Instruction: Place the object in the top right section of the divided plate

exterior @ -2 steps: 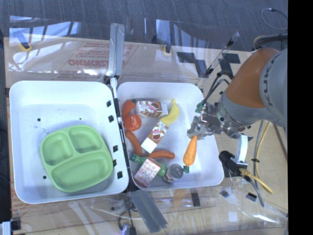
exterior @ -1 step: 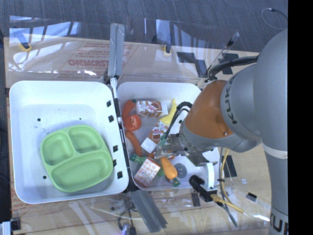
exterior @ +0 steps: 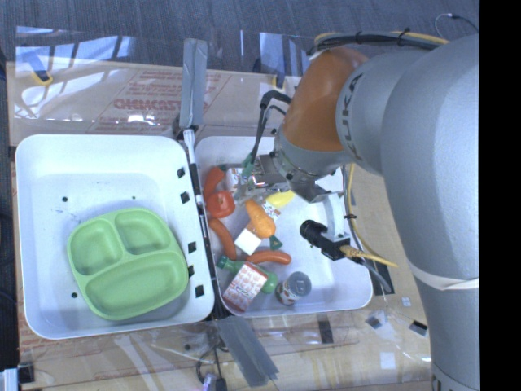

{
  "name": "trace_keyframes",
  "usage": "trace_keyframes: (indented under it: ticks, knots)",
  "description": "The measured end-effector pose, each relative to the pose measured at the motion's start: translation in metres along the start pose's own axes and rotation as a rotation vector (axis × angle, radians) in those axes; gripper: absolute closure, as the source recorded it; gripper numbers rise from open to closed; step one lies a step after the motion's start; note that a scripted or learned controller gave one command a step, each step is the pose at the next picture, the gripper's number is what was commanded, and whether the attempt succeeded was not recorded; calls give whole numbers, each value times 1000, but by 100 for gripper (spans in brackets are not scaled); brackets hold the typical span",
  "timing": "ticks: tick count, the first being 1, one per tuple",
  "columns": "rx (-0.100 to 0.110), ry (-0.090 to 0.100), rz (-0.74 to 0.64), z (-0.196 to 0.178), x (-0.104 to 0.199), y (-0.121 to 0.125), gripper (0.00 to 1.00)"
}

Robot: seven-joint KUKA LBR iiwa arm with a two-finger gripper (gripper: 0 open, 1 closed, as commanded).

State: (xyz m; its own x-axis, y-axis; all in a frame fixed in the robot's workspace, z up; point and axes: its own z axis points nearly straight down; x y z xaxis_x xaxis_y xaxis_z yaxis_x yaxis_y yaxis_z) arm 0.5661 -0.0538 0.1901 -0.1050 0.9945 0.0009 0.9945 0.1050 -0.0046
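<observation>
My two-finger gripper (exterior: 254, 177) hangs low over the upper part of the right shallow white bin (exterior: 358, 287), its metal parts crowded in among the toys there. From this slanted view I cannot tell whether my fingers are apart or together, nor whether anything sits between them; the tips are lost in clutter and glare.

Just beside them, on the bin's left, lies a red plastic pepper-like toy (exterior: 218, 199), and right below the tips is an orange carrot-shaped toy (exterior: 260, 217). A small yellow piece (exterior: 281, 199) shows next to my wrist housing, touching or nearly touching it. Further down the bin I see a white cube-like block (exterior: 247, 241), a long orange-red sausage-shaped toy (exterior: 270, 257), another slim orange piece (exterior: 222, 238) along the left wall, a red-and-white labelled packet (exterior: 244, 284) and a small grey round can (exterior: 298, 284) near the bottom edge. A black cylindrical fitting (exterior: 319, 237) with a yellow cable juts from my arm over the middle of the bin.

Above the wrist is my orange band (exterior: 321, 104), then the broad grey arm (exterior: 423, 153) stretching out to the right.

The light green divided plastic plate (exterior: 167, 287) rests in the left shallow white bin (exterior: 49, 169), well apart from me. Its top right section (exterior: 143, 232) holds nothing, as do the other two.
</observation>
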Motion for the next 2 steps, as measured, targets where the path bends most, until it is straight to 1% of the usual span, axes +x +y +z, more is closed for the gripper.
trace_keyframes:
  ticks: [1, 2]
  knots:
    - [-1, -1, -216, -51, 78, 15, 100]
    - [-2, -3, -632, -55, 159, 20, 100]
